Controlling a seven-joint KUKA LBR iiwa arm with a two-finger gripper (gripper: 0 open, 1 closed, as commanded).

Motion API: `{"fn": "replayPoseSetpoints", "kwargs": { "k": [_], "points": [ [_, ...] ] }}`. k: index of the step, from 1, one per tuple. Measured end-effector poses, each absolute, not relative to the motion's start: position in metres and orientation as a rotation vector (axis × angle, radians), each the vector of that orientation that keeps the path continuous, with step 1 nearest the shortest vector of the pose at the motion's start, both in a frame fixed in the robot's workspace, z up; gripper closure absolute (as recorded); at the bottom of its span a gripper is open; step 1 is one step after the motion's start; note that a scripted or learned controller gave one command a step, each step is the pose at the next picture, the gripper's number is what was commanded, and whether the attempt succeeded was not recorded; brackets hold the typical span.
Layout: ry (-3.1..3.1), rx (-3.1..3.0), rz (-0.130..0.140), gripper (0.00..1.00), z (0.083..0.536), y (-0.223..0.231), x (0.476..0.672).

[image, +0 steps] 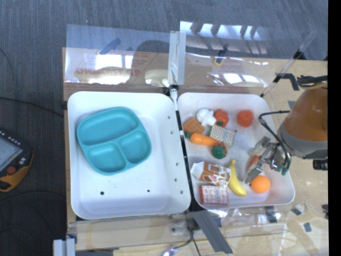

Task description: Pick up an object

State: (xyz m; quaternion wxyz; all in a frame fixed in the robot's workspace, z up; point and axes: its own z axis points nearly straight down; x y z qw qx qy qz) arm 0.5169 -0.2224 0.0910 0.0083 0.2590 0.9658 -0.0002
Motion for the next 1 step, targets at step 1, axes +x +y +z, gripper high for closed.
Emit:
{"fn": "replayPoseSetpoints", "kwargs": {
  "k": [1],
  "points": [
    [3.007, 0.833, -0.005, 0.0, 0.0916, -0.2237, 0.4908]
  ]
}}
